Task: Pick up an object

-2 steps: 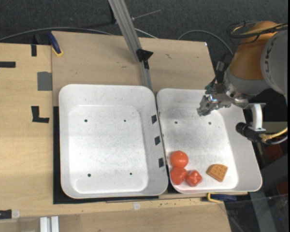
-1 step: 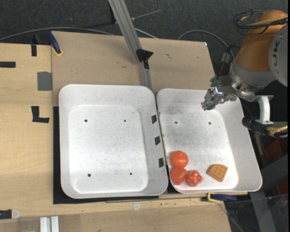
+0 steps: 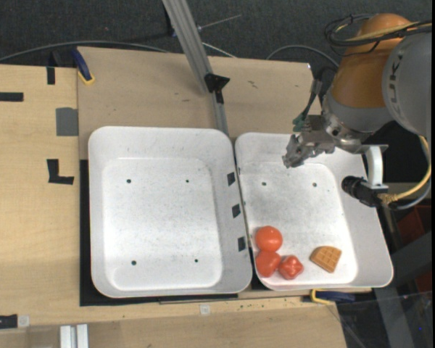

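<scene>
Three red objects, a round tomato-like one (image 3: 269, 237) with two smaller red pieces (image 3: 267, 263) (image 3: 291, 267) just below it, cluster at the lower left of the right bin (image 3: 362, 216), in the lower middle of the frame. A tan waffle-like piece (image 3: 325, 258) lies near them to the right. The tool (image 3: 299, 153) hovers over the upper part of the same bin, well apart from these things, with nothing between its fingers; whether they are spread or pressed together I cannot tell. The grey arm (image 3: 377, 78) enters from the upper right. The left bin (image 3: 159, 209) sits beside it on the wooden surface (image 3: 29, 194).
</scene>
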### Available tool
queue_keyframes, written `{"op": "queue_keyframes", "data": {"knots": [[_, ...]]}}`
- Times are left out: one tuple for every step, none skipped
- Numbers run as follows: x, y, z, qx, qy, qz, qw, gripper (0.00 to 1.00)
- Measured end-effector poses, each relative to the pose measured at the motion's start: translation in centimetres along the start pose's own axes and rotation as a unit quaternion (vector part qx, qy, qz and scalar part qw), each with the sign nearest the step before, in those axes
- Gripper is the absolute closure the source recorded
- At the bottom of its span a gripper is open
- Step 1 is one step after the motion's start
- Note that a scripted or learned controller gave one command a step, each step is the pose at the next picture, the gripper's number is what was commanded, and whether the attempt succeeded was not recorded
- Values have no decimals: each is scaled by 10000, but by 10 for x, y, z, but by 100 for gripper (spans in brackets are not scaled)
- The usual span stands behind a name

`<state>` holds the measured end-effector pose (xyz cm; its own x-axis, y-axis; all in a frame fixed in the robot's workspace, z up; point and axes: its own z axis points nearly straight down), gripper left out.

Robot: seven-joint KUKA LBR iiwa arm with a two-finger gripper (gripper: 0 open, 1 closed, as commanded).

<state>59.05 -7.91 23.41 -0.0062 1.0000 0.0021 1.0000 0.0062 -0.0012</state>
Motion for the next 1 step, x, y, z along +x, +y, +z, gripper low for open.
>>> {"op": "queue_keyframes", "data": {"knots": [[59, -12, -4, 6, 1, -6, 10000, 100]]}}
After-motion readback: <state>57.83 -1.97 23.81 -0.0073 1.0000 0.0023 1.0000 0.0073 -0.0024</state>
